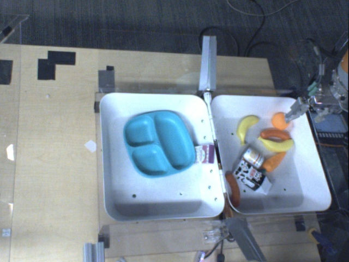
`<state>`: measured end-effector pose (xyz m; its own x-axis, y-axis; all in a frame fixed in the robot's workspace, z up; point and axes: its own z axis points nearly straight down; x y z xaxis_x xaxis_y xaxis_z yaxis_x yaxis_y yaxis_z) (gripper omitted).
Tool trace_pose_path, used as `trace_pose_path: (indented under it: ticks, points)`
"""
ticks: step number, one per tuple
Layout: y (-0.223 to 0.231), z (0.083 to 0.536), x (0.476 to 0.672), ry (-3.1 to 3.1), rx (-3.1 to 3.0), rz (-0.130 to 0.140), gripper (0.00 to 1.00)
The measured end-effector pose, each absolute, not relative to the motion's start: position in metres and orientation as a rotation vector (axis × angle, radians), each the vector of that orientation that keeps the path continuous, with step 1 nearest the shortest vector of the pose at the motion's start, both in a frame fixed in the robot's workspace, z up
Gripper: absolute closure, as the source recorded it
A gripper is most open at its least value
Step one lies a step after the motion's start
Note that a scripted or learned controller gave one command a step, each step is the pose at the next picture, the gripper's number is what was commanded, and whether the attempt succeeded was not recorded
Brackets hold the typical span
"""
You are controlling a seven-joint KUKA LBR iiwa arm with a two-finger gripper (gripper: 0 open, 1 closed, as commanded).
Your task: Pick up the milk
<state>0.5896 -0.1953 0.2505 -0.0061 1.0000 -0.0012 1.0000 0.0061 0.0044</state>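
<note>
Nearest me in the right bin [305, 201] I see the milk [252, 173]: a small carton lying on its side, white with a black blotchy print, and a silvery-grey end turned toward the far left. It rests in the middle of that bin, near its near half. A brown sausage-like piece [233, 190] lies just left of it against the dividing wall, and an orange carrot-like piece [275, 160] touches its far right side. Farther back sit a hot dog toy [276, 138], a yellow banana [246, 126] and an orange ball [280, 120]. In the left bin [114, 190] a blue divided plate [159, 143] lies flat. The gripper [297, 110] hangs over the right bin's far right corner, well apart from the milk; I cannot tell how its jaws stand.
</note>
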Motion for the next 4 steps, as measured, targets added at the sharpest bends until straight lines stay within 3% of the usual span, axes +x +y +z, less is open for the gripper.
trace_pose_path:
  ticks: [1,2,3,4]
  points:
    - [-0.179,0.292,0.615,1.828,2.55,0.005,0.0]
    - [-0.126,0.123,0.658,1.819,2.56,0.003,0.0]
    - [-0.099,0.088,0.637,2.182,2.251,0.01,0.0]
    - [-0.119,0.09,0.549,2.415,1.991,0.011,0.0]
